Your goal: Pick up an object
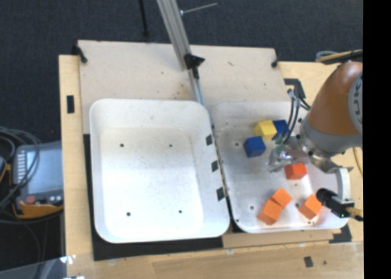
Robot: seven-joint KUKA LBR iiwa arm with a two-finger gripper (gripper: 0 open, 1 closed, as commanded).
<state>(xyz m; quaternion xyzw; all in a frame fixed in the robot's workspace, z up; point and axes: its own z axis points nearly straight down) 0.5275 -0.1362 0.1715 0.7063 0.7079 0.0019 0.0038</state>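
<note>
1. Hovering over the right bin (244,217), low in the right middle of the frame, I have my gripper (282,160) down among the blocks.
2. Whether I am open or closed on anything, I cannot tell: the wrist and cables hide that part of me from above.
3. A red-orange block (295,171) lies just beside my tip, toward the lower right, and looks like the nearest thing to take. It seems to rest on the bin floor rather than hang from me, though I judge this loosely.
4. Up and to the left of me sit a yellow block (265,128) and a blue block (254,146), close together, with a second blue block (280,127) just right of the yellow one.
5. Along the lower edge of the bin lie two orange blocks (274,205) touching each other and another orange block (310,206) further right.
6. The left bin (153,174) takes up the middle left of the frame.
7. My reckoning: the reach is made, but nothing is visibly lifted, so the closing and raising remain.
</note>
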